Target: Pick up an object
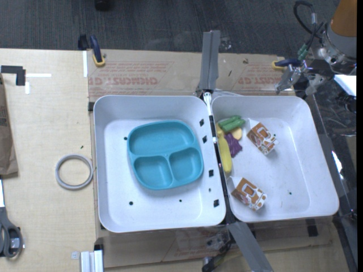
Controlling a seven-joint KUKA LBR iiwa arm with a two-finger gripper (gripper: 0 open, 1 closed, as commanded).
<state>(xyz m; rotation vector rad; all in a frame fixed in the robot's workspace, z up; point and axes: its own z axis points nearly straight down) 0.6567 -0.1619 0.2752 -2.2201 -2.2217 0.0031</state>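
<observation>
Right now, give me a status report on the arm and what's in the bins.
Gripper up beyond the right bin, holding nothing. Two small cartons and toy food lie in it, untouched. Blue tray in left bin. Path clear.

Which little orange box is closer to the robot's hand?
The upper box, near the right bin's back. The other box lies toward the front, farther from the gripper.

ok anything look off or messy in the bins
Nothing spilled or broken. The blue divided tray sits slightly askew in the left bin. In the right bin, the green, purple and yellow pieces are jammed together against the divider wall, while two small cartons lie apart, tilted.
</observation>
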